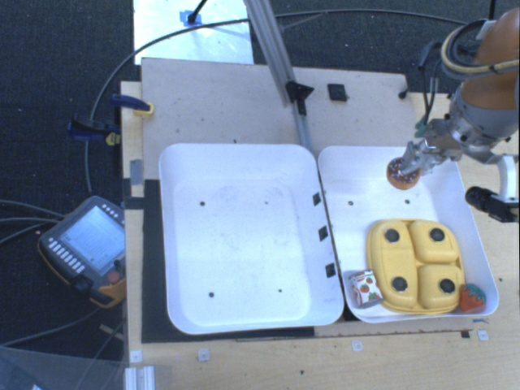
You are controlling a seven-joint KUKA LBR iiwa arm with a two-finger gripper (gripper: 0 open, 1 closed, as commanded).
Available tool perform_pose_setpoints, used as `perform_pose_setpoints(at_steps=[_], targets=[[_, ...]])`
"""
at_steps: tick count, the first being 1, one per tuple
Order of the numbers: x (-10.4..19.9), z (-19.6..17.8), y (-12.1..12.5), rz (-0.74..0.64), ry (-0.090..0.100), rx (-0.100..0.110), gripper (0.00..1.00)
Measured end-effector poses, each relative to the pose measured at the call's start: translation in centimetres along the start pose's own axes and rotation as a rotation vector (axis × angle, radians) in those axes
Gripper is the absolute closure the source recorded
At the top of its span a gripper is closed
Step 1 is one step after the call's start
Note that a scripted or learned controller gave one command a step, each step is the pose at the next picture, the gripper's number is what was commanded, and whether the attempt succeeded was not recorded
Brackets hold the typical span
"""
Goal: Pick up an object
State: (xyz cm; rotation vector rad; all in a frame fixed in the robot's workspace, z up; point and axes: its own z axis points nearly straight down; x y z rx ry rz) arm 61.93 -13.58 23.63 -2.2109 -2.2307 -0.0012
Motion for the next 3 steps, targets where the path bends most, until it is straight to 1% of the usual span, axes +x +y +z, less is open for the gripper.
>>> perform_pose_setpoints(at_steps=[1, 2, 3], targets=[[5.6, -0.4, -1.5, -0.001, 0.000, -0.001, 1.00], [10.0, 0.5, -2.0, 0.000, 0.000, 0.000, 1.00], [15.1, -0.3, -3.2, 0.000, 0.000, 0.000, 1.00]])
